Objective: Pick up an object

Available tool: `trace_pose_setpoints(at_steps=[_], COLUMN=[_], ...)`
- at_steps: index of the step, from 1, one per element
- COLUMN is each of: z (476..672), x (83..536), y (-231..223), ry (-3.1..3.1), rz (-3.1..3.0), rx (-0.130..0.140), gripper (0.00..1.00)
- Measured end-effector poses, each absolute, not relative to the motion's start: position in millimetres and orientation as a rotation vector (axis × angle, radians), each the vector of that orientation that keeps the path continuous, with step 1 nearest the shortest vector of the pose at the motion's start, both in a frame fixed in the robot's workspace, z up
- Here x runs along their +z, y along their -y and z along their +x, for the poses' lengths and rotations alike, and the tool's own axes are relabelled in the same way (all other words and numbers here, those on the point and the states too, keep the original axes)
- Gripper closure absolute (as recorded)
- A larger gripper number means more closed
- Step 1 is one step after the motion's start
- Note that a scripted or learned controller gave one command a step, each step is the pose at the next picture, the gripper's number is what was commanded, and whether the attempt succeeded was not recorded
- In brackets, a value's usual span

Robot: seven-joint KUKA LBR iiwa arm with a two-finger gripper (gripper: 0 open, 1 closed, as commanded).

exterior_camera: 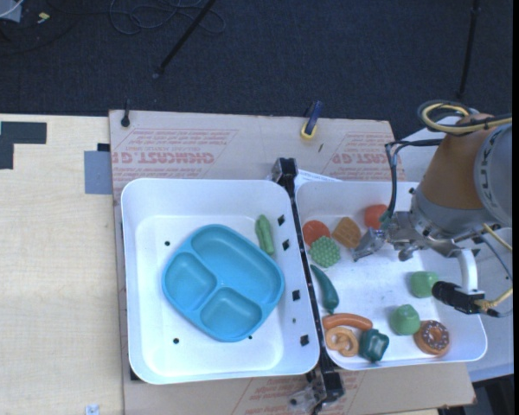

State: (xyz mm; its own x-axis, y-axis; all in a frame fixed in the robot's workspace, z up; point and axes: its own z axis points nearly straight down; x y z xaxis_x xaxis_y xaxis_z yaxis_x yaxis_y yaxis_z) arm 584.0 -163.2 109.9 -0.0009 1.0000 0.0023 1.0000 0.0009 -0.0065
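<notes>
Left bin [147, 232]: blue tray [222, 281], green pickle [265, 233] beside it.
Right bin [476, 344]: toy foods scattered, donut [432, 337] near corner.
Gripper [369, 245]: low, beside the waffle [347, 232].

Upside-down red print on cardboard [242, 150], illegible

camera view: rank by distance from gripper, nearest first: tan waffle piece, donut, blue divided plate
1. tan waffle piece, just left of the gripper, right bin.
2. donut, right bin's near right corner, below the gripper.
3. blue divided plate, far left, in the left bin.
</notes>
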Motion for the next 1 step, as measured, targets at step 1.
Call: trace_pose_setpoints(at_steps=[1], z=[584.1], x=[86.4], y=[160.7], ry=[2.218], rz=[-2.219], rx=[0.004], gripper=[0.00])
